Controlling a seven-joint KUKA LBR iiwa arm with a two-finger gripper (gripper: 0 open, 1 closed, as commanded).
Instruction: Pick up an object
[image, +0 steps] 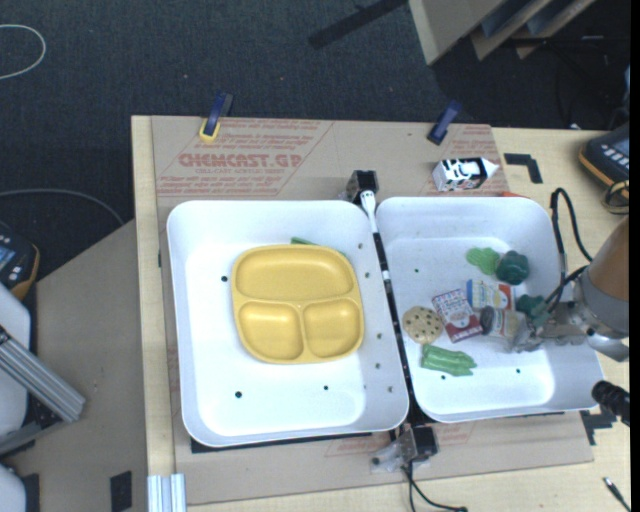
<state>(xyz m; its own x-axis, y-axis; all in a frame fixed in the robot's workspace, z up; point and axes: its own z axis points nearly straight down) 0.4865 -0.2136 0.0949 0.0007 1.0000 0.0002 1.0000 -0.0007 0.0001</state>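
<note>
The right bin (440, 230) holds several small things. A round speckled cookie (418, 322) lies near its left wall, with a green vegetable toy (447, 360) just in front of it. A red and white packet (455, 312) and a white and blue packet (490, 295) lie in the middle. A light green piece (484, 259) and a dark green piece (514, 267) sit further back. My gripper (524, 335) is low in this bin, at the right end of the packets and close to a small dark object (488, 320).
The left bin (200, 300) holds a yellow divided plate (297, 302) with a green sliver (303, 241) behind it. A black and white object (465, 173) sits on the board behind the right bin. Clamps stand at the board's back edge.
</note>
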